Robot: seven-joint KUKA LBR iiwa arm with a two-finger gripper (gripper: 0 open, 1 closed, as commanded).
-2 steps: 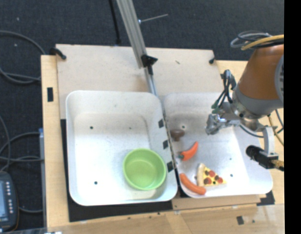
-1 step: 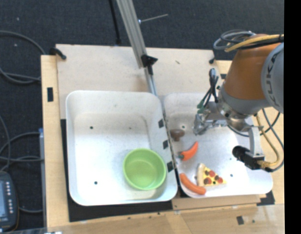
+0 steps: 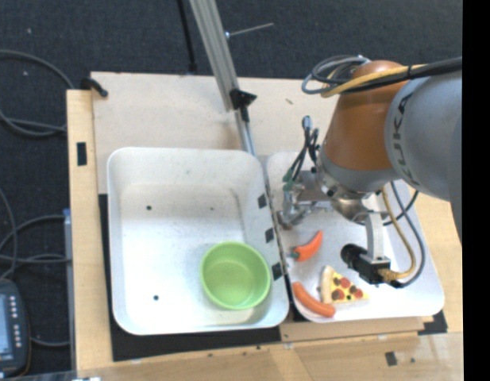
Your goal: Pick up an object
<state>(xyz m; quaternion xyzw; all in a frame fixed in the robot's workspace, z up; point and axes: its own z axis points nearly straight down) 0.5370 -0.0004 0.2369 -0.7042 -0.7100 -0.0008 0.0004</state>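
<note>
Fingers (image 3: 291, 214) low in right bin (image 3: 423, 288), spread cannot be told, orange pepper (image 3: 308, 246) just beside them, green bowl (image 3: 235, 275) farther off

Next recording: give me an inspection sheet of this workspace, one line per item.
Surface: wooden bench bearing left bin and right bin, side by side.
Job's things: green bowl in left bin; orange carrot-like piece, pizza slice toy and orange sausage in right bin.
Clutter: nothing seen.
Grippers: gripper low by the right bin's left wall, near the carrot-like piece.
Cables: grey loops on the arm; dark cables on the floor.
Surroundings: slanted metal pole; screen device, lower left.
</note>
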